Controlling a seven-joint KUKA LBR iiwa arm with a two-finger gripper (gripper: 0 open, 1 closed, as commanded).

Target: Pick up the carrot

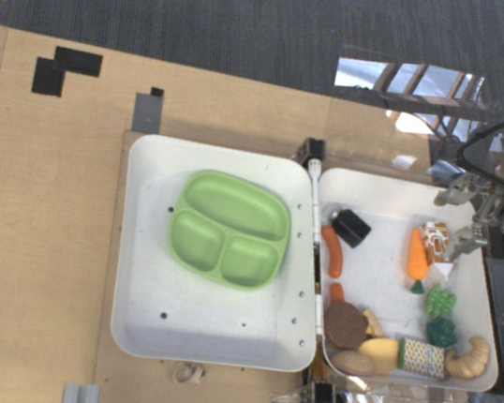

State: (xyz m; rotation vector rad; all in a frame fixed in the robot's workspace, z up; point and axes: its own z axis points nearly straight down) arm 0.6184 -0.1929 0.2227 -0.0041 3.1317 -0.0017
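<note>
Camera view: carrot in right bin, gripper above that bin's far right corner.

You have the carrot (418,256) lying in the right bin (394,201), upper right part, green top toward you, touching a small printed carton (435,240) on its far side and apart from the green broccoli (440,302). The gripper (472,224) hangs just right of the carton; you cannot tell from here how wide it stands, and nothing shows in it. Judgement: bring it left over the orange body, line the closing direction across the carrot's width, and descend clear of the carton. The left bin (135,253) holds a green tray (229,228).
</note>
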